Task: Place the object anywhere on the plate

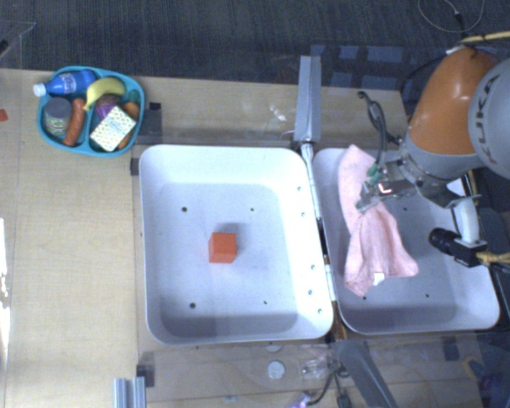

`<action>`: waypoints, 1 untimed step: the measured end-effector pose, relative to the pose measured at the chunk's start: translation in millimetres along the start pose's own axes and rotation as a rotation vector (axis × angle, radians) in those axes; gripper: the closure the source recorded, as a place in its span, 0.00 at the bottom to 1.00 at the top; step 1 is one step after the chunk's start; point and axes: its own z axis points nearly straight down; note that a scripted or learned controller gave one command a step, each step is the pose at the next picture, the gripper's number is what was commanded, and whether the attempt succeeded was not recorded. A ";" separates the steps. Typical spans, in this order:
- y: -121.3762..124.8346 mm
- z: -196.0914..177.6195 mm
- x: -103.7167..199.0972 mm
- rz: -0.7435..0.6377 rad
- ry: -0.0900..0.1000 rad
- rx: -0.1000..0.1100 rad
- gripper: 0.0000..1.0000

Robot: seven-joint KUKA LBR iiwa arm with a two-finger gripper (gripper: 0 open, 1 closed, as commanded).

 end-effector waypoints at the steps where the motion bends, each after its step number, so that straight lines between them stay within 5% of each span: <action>1: 2.9 -40.4 0.6 -0.007 0.000 -0.003 1.00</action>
